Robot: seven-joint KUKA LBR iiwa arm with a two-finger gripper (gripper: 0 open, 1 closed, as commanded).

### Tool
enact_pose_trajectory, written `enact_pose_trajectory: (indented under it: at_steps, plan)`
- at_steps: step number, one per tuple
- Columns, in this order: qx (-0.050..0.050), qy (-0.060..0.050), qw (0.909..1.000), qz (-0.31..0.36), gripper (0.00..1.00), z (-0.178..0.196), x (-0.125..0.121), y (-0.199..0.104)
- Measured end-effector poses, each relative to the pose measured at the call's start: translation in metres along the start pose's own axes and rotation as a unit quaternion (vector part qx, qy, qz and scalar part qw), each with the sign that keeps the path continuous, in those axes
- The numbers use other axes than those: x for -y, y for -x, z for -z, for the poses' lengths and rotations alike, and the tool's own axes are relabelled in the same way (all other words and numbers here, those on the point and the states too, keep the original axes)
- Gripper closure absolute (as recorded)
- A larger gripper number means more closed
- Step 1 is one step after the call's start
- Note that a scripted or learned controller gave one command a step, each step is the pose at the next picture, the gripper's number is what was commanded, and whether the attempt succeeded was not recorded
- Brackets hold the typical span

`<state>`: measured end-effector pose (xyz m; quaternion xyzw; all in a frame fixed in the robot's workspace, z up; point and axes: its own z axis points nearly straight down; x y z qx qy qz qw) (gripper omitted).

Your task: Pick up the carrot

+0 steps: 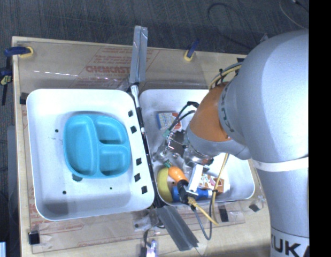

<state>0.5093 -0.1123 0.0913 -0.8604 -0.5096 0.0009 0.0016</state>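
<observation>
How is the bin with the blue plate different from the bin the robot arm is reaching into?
The left bin holds one thing, a blue divided plate lying flat in its middle. The right bin is crowded: the carrot, a yellow round thing and small packets are piled at its near end. The left bin lies open to view, while the arm covers much of the right bin. Both are shallow, white and sit side by side.

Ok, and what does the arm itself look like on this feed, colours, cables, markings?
The arm is bulky, rounded and light grey, with an orange band above the wrist. Black and yellow cables loop along its upper side. Black KUKA lettering sits on the lower link. The end effector is bare metal with thin wires around it.
</observation>
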Motion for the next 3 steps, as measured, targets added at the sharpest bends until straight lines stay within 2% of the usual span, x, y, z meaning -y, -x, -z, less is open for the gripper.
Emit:
enact_pose_trajectory:
  at_steps: [1, 2, 3]
  plan:
    - [0.000, -0.001, 1.0000, 0.001, 1.00, 0.009, 0.000, 0.000]
    - [-0.001, 0.001, 1.0000, 0.002, 1.00, 0.001, -0.002, 0.020]
    - [0.000, 0.000, 0.9996, -0.027, 1.00, 0.093, 0.000, 0.068]
